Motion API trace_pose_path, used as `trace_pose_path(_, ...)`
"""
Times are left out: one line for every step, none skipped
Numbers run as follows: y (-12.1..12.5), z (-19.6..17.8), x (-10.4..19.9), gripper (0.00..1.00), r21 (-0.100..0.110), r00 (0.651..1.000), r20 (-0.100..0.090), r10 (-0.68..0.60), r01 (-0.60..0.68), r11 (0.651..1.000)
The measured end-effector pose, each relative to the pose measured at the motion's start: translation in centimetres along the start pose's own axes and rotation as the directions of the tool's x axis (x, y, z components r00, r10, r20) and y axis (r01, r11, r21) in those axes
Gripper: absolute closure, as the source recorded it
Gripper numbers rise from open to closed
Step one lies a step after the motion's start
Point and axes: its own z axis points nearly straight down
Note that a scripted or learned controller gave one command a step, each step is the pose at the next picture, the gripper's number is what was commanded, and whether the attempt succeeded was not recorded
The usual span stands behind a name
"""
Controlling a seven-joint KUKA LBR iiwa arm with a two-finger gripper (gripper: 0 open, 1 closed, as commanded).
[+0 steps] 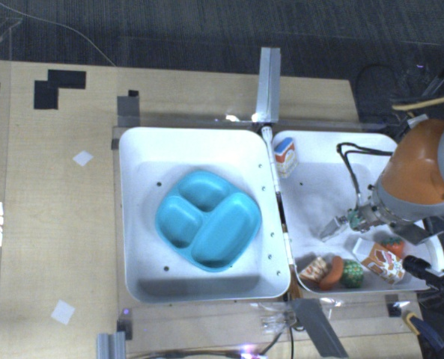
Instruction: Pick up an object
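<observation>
My gripper (347,225) hangs over the middle of the right bin (311,200), below the arm's orange band (418,167). Nothing shows in its grasp. Along the bin's near edge lie a brown and white item (314,268), a red-orange piece (332,272), a green piece (353,274) and an orange and white packet (384,262). A small red and green item (392,242) sits just behind the packet. These objects lie below and to the right of the gripper. A white carton with blue and orange print (284,155) stands in the bin's far left corner.
The left bin (143,163) holds a blue divided plate (208,219). A black cable (350,163) loops from the arm over the right bin. A metal post (268,84) rises behind the wall between the bins.
</observation>
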Motion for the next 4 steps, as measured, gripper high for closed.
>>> trace_pose_path(0.3, -1.3, -0.1, 1.0, -0.007, 1.0, 0.005, -0.001, 0.001, 1.0)
trace_pose_path(0.3, -1.3, -0.1, 0.0, -0.007, 1.0, 0.005, -0.001, 0.001, 1.0)
trace_pose_path(0.5, -2.4, -0.2, 1.0, -0.012, 1.0, 0.007, -0.002, 0.002, 1.0)
trace_pose_path(0.5, -2.4, -0.2, 0.0, -0.012, 1.0, 0.007, -0.002, 0.002, 1.0)
